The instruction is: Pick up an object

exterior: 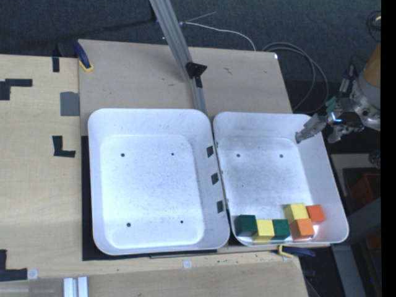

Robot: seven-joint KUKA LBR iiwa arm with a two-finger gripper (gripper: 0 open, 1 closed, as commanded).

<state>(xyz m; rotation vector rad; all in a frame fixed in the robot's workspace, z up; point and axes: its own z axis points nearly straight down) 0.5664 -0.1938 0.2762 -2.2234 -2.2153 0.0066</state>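
1. Nearest the camera, in the bottom right corner of the right bin (322,184), a cluster of small blocks sits packed together against the near wall.
2. In that cluster, a dark green block (246,224) is at the left end, touching a yellow block (265,229), which touches a second green block (280,228).
3. Further right, an orange block (302,228) sits just in front of another yellow block (297,211), and a second orange block (315,213) lies beside that yellow one, close to the bin's right wall.
4. The left bin (99,166) lies side by side with the right one; their inner walls touch along the middle, where a few small dark clips (215,178) show.
5. Both bins rest on the counter (136,73), a brown board with a paler wood surface (31,166) to its left bearing dark tape marks.
6. Further back, the end effector (307,131) hangs over the far right corner of the right bin, well apart from the blocks. Nothing is visible between its fingers, and how wide they stand cannot be made out.
7. Behind it, the arm (365,98) comes in from the right edge.
8. At the far side, a grey metal rail (173,33) runs at a slant toward the bins, and loose cables (297,51) lie on the dark floor beyond the counter.
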